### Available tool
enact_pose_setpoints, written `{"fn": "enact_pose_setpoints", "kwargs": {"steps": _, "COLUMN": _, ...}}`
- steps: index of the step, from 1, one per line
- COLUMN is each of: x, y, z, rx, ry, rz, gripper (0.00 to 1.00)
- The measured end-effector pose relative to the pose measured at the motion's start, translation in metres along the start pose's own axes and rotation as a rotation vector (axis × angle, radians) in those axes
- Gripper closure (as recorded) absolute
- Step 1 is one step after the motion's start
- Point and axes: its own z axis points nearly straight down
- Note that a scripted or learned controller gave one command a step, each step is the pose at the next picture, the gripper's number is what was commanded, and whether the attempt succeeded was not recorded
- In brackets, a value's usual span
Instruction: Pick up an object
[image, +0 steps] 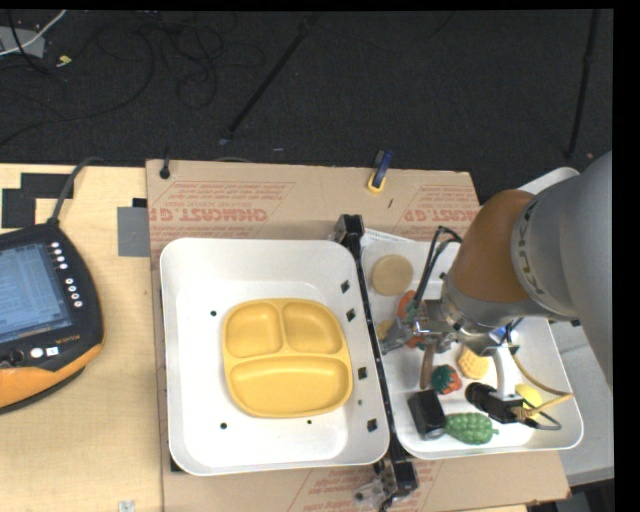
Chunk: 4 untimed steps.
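Observation:
My gripper (412, 336) is down in the right bin (560, 350), near its left wall, with the grey arm and orange band above it. Just beyond it lies a small orange and red item (406, 301). A tan round disc (392, 272) sits at the far left of that bin. Closer to me are a red and green item (443, 379), a yellow piece (472, 360), a black block (427, 413) and a green bumpy item (470, 429). The arm hides part of the bin's middle. I see nothing clearly held.
The left bin (190, 300) holds a yellow divided plate (287, 357). A black divider (362, 330) runs between the bins. A tablet in an orange case (40, 310) lies on the bench at far left. Cardboard (260, 205) lies under the bins.

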Motion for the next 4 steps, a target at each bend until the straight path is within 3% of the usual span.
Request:
{"fn": "enact_pose_setpoints", "kwargs": {"steps": 1, "x": -0.003, "y": -0.004, "z": -0.011, "rx": 0.007, "ry": 0.0, "rz": 0.007, "gripper": 1.0}}
{"fn": "enact_pose_setpoints", "kwargs": {"steps": 2, "x": 0.074, "y": -0.042, "z": -0.106, "rx": 0.0, "ry": 0.002, "rz": -0.002, "gripper": 1.0}}
{"fn": "enact_pose_setpoints", "kwargs": {"steps": 3, "x": 0.039, "y": -0.086, "z": -0.215, "rx": -0.005, "ry": -0.003, "rz": 0.01, "gripper": 1.0}}
{"fn": "enact_pose_setpoints", "kwargs": {"steps": 4, "x": 0.112, "y": -0.084, "z": -0.31, "rx": -0.006, "ry": 0.001, "rz": -0.003, "gripper": 1.0}}
